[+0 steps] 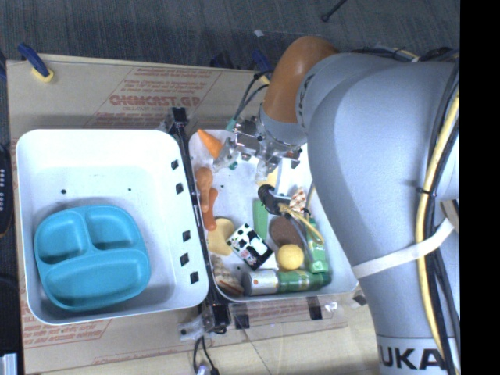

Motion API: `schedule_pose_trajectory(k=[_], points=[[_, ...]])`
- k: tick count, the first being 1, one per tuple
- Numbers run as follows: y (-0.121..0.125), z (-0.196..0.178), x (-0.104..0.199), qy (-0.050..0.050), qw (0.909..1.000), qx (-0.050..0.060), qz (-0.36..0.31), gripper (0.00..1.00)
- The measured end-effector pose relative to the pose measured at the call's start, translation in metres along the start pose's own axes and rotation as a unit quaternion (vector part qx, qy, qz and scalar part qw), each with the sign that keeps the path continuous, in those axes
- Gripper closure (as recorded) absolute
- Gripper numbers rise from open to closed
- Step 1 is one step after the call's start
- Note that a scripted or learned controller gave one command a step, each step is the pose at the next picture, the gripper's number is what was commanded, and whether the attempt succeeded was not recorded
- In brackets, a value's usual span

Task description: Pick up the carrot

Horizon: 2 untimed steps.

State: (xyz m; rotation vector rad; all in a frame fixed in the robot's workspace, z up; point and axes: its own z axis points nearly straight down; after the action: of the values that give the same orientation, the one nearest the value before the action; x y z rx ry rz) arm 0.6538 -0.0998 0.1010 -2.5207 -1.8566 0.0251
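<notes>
Carrot [208,141] lies at the far left corner of the right bin [336,283], against the dividing wall, clear of the gripper [248,156] just to its right. Fingers' state: cannot tell. Blue tray [90,255] sits in the left bin [94,151].

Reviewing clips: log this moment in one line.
gripper: over right bin, top end | carrot: top-left corner, not held | blue tray: left bin
</notes>
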Motion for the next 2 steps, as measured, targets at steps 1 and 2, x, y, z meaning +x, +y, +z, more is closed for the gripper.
schedule_pose_trajectory(k=[1, 2], points=[[0.0, -0.01, 0.001, 0.0, 1.0, 0.001, -0.005, 1.0], [-0.143, -0.089, 0.034, 0.005, 0.9767, -0.003, 0.214, 1.0]])
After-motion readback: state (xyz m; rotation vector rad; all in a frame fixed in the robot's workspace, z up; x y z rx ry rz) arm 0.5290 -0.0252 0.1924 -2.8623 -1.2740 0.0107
